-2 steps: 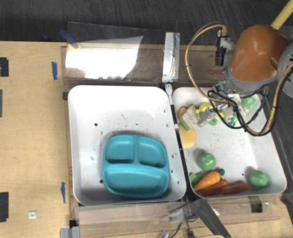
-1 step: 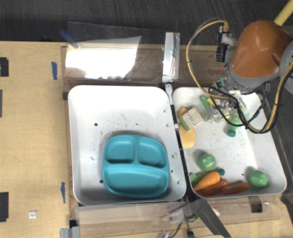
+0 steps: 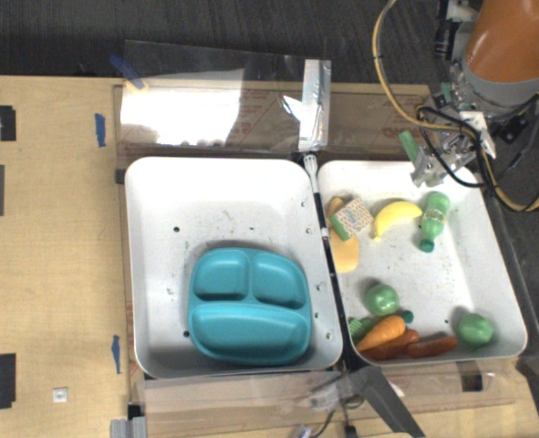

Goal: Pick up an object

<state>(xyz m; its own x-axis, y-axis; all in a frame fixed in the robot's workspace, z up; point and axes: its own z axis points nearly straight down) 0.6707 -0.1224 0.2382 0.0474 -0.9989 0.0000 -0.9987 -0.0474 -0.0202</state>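
Note:
My gripper (image 3: 430, 166) hangs over the far edge of the right bin (image 3: 488, 245), under the grey arm with the orange band (image 3: 511, 21). Just below it in the bin lie a green bottle (image 3: 430, 215) and a yellow banana (image 3: 395, 217). A small patterned block (image 3: 353, 215) and a pale yellow flat piece (image 3: 345, 255) sit by the bin's left wall. Toward the near edge are a green pepper (image 3: 381, 297), an orange carrot (image 3: 383, 332), a red sausage-like piece (image 3: 426, 345) and a round green toy (image 3: 474, 328). Nothing shows in the gripper.
The left bin (image 3: 160, 199) holds a teal divided plate (image 3: 249, 305) in its near half. A clear plastic panel (image 3: 223, 103) stands behind the bins. Yellow and black cables (image 3: 392, 71) loop off the arm above the right bin's far edge.

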